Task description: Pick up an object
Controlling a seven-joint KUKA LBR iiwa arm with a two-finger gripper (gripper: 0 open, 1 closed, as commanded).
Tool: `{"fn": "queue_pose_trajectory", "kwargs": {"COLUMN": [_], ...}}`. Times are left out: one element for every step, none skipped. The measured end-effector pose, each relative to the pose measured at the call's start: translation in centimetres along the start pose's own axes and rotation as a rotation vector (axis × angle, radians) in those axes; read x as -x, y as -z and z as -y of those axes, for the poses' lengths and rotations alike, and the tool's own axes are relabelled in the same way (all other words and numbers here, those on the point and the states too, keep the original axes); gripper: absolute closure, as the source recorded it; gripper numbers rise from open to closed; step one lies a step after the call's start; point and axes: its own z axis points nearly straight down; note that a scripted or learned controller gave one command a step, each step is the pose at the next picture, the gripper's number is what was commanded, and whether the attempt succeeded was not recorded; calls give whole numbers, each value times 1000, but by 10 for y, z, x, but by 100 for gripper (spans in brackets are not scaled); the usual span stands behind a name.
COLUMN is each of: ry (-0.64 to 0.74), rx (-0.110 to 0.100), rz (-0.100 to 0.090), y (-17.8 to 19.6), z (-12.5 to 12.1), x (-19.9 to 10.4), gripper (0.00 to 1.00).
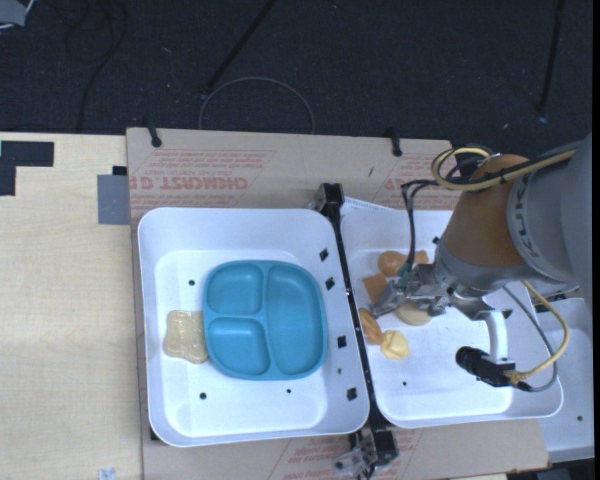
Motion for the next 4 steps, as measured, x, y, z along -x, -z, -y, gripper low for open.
{"fn": "queue_pose_trajectory", "kwargs": {"ry": [-6,0,1,2], "rx": [7,-2,0,2], "rz": [1,-5,-4,-4], "y": [14,73,135,199], "z": [-2,-9,-5,-4], "x": [2,7,10,11], "gripper": [100,100,100,100]}}
